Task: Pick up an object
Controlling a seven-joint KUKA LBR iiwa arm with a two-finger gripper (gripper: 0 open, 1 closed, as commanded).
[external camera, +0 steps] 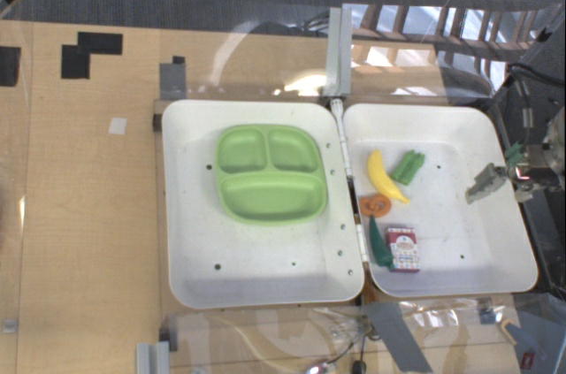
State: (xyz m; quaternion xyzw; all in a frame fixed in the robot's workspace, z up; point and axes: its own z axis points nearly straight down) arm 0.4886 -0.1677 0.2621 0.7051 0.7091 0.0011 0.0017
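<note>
You see gripper (485,183) at right bin's (442,126) 3 o'clock edge, grip state unclear; banana (386,179) sits near its 9 o'clock side.

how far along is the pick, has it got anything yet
Done: nothing looks picked. The banana, green pod, orange piece, dark green item and red carton all lie in the right bin. In hand: the gripper sits over that bin's right side, apart from every item. Left: reach one, grasp and lift it. The green tray sits in the left bin.
</note>
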